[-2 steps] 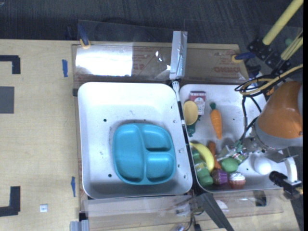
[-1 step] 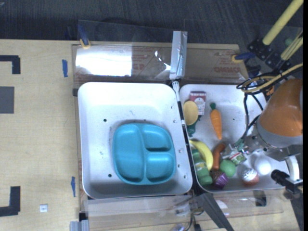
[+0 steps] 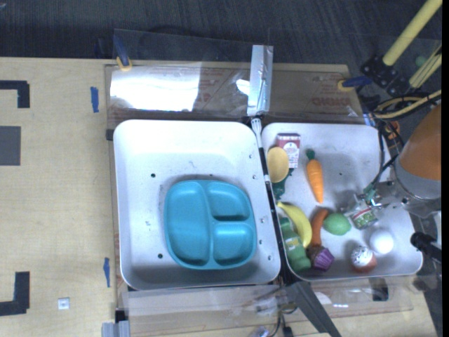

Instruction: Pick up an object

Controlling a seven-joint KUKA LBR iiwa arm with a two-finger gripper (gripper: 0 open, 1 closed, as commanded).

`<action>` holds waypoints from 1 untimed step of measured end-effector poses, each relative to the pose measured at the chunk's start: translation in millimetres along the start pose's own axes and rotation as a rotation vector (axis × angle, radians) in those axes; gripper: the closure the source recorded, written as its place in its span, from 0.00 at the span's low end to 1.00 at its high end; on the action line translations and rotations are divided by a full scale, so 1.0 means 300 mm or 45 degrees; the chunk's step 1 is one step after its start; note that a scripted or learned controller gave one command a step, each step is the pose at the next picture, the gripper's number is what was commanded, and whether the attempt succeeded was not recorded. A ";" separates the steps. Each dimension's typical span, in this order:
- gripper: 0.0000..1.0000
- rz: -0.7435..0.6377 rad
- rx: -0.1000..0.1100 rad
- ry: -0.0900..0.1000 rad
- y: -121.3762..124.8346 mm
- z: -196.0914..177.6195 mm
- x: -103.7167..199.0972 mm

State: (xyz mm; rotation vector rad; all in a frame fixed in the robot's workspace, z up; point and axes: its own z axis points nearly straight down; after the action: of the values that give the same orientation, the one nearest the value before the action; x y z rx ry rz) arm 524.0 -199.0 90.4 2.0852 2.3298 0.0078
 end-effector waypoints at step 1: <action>1.00 0.055 0.009 0.008 0.106 -0.260 0.130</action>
State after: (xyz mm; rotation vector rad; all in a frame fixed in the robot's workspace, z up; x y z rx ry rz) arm 550.3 -156.3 168.5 2.1416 2.2909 0.0072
